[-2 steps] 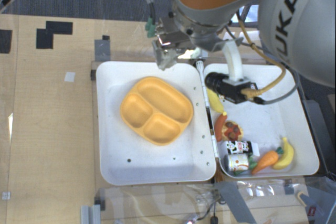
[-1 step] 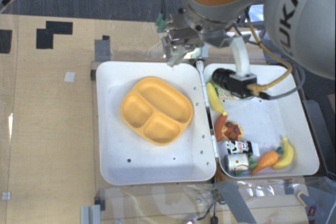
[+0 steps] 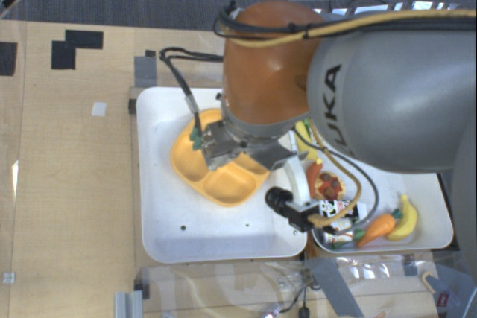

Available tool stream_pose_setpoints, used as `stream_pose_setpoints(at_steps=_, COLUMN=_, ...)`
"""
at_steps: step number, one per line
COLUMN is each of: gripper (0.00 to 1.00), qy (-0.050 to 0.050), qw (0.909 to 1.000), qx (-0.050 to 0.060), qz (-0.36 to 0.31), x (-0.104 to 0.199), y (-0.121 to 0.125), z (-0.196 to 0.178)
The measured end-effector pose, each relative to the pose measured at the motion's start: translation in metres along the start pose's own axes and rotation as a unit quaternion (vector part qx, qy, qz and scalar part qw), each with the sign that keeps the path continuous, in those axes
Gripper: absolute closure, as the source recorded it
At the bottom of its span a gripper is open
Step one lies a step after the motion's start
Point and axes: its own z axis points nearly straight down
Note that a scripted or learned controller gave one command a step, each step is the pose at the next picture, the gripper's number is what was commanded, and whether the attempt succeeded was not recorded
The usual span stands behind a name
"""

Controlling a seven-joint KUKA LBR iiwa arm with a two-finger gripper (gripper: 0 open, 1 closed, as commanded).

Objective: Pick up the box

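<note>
Box point(image 3: 331, 208): probably the small printed carton in right bin point(image 3: 440, 234), beside carrot point(image 3: 376, 229), partly hidden. Likely light, stiff, crushable; grip across narrow sides. Tool point(image 3: 215, 148) over yellow dish point(image 3: 223, 188) in left bin point(image 3: 160, 182); whether released or clenched, cannot tell.

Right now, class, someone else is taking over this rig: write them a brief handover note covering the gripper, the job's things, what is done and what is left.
Gripper: low over the yellow divided tray in the left bin; its state cannot be read from this view.
Things: a small patterned box seems to lie in the right bin, beside a carrot and a banana.
Done: nothing visible; the box is not lifted.
Left: move to the right bin, grasp the box, lift it.
</note>
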Motion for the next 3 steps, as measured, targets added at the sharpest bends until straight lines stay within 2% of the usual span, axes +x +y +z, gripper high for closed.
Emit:
stream_pose_setpoints(at_steps=1, gripper=1.00, qy=0.001, qw=0.9968, qx=0.000, qz=-0.080, x=-0.086, y=-0.040, z=0.111)
stream_pose_setpoints(at_steps=2, gripper=1.00, qy=-0.001, qw=0.9795, qx=-0.004, qz=-0.201, x=-0.151, y=-0.026, z=0.005)
stream_pose_setpoints(at_steps=3, gripper=1.00, qy=-0.002, qw=0.9629, qx=-0.005, qz=-0.270, x=-0.077, y=-0.030, z=-0.155)
